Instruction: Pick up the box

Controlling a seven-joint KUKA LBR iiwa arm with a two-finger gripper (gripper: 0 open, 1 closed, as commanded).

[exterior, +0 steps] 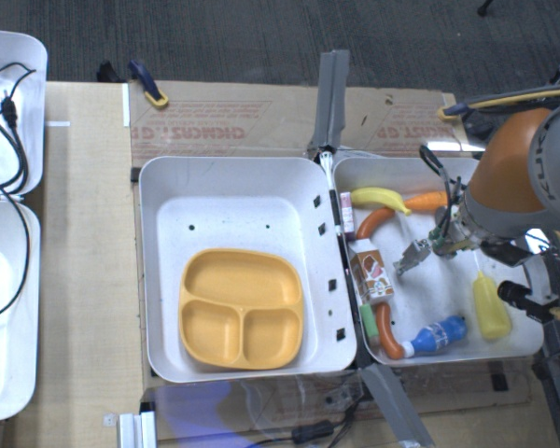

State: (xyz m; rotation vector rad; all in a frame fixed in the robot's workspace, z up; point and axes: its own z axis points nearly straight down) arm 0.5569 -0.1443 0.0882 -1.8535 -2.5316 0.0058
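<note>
The box [371, 275] is small and brown with a picture on its top. It lies flat against the left wall of the right bin [518, 348]. My gripper [410, 257] hangs over the middle of that bin, just right of the box and a little above it. It is open, with nothing between its fingers. The grey arm with its orange band [509, 161] reaches in from the right.
Around the box lie a yellow banana [378, 197], an orange carrot [427, 200], a red sausage [372, 222], a second sausage [387, 336] beside a green item [367, 318], a blue bottle [439, 336] and a yellow bottle [491, 309]. The left bin [159, 250] holds a yellow divided tray [243, 308].
</note>
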